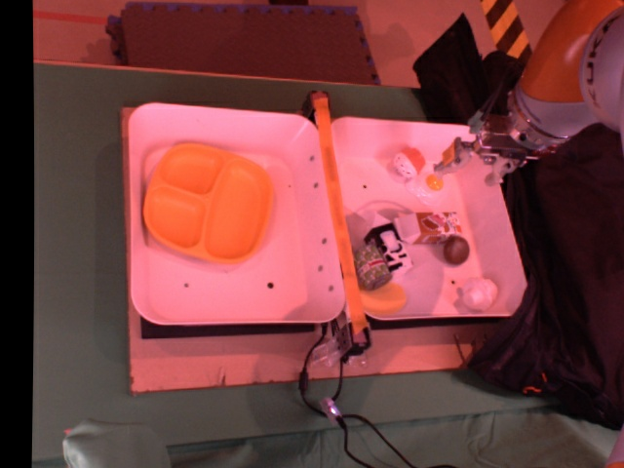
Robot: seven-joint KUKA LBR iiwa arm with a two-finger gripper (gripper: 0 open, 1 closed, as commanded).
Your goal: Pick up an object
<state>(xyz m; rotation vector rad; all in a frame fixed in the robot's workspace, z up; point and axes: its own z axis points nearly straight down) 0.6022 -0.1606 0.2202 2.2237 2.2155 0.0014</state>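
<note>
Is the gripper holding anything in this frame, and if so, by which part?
It cannot be told. The gripper sits over the right bin with a small orange object just below its tip; no grasp is visible.

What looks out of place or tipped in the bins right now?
Nothing spilled or damaged. The right bin holds a loose jumble: a small carton lying flat and a can tipped against the orange divider.

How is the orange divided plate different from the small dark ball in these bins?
The orange divided plate lies alone in the left bin; the dark ball sits among several small things in the right bin. The plate is far larger, flat and sectioned; the ball is small and round. The plate is bright orange, the ball dark brown. Both rest apart from the hand.
</note>
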